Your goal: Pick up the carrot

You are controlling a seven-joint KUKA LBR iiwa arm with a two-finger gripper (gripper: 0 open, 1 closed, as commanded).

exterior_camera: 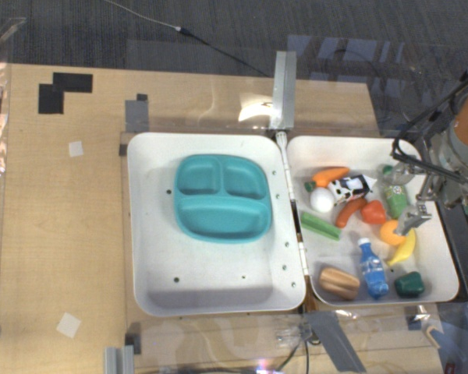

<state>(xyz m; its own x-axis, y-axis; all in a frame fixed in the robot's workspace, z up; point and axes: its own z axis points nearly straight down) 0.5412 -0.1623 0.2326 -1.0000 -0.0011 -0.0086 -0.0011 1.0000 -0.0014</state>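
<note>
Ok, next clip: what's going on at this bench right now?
A KUKA arm reaches in from the right, its gripper low over the right bin, near the banana and an orange piece. The carrot it is meant to pick up lies untouched at the bin's far left end, above a white egg. The left bin holds a teal divided plate.

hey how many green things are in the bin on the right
3. A long green vegetable lies left of centre, a dark green piece sits in the near right corner, and a green item is under the gripper. Others may be hidden there.
</note>
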